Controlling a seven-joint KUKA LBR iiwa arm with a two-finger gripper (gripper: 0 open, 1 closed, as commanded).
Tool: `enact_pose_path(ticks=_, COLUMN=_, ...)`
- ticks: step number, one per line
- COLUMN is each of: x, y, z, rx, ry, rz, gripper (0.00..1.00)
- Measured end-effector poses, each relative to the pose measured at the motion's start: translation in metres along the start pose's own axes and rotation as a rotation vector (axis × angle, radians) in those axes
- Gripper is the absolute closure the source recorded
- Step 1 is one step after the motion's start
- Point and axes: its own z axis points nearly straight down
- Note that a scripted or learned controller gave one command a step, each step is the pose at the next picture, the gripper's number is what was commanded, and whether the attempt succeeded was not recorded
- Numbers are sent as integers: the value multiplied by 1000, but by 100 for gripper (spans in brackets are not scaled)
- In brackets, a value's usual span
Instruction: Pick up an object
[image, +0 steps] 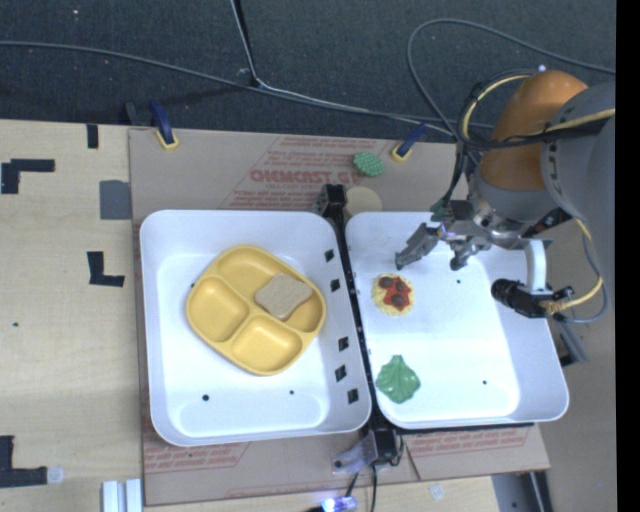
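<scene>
In the right bin (520, 380) lie a small round pizza toy with red topping (393, 294) and, nearer the front, a green leafy piece (397, 379). My gripper (434, 252) hangs over the back of the right bin, up and to the right of the pizza toy, its two dark fingers spread open with nothing between them. In the left bin (170, 400) a yellow divided plate (240, 320) carries a slice of toast (282, 295).
A green studded piece (368, 162) lies on the cardboard behind the bins. Blue-and-yellow clamps (163, 130) hold the board's back edge. Cables loop over the dark backdrop and around the arm's orange wrist (535, 110). A black divider (345, 300) separates the bins.
</scene>
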Motion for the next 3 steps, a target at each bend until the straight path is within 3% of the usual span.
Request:
enact_pose_path(ticks=1, x=0, y=3, z=-7, rx=-13, ry=-2, rz=-3, gripper=0)
enact_pose_path(ticks=2, x=0, y=4, z=57, rx=-8, ry=-2, rz=-3, gripper=0)
enact_pose_path(ticks=3, x=1, y=5, z=96, rx=-15, ry=-3, rz=-3, gripper=0)
